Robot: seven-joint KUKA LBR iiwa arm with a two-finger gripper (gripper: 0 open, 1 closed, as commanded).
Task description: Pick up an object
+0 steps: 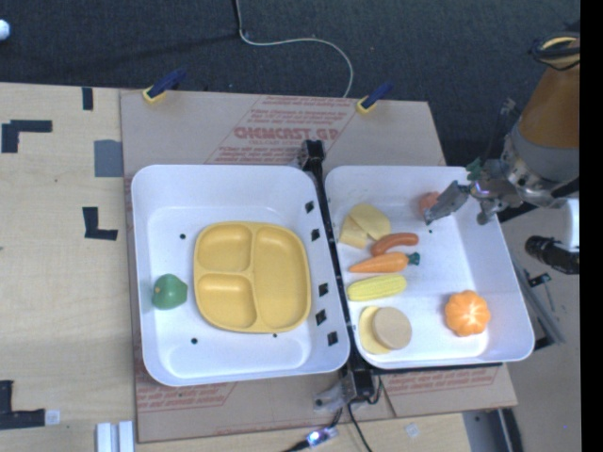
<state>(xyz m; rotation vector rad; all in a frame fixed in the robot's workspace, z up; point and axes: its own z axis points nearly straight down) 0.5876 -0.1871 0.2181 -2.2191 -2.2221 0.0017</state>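
The desk (57, 281) has a pale wooden top with several black tape marks (94, 224) and a grey patch (108, 156) on its left part. A brown cardboard sheet (273, 135) with red printed letters lies on the desk, and two clamps with blue and yellow handles (165, 85) sit at its far edge. Beyond the desk there is a dark carpet floor (113, 22). A thin white cable (283, 40) runs over the floor toward the cardboard sheet. The light is even, with only soft shadows.
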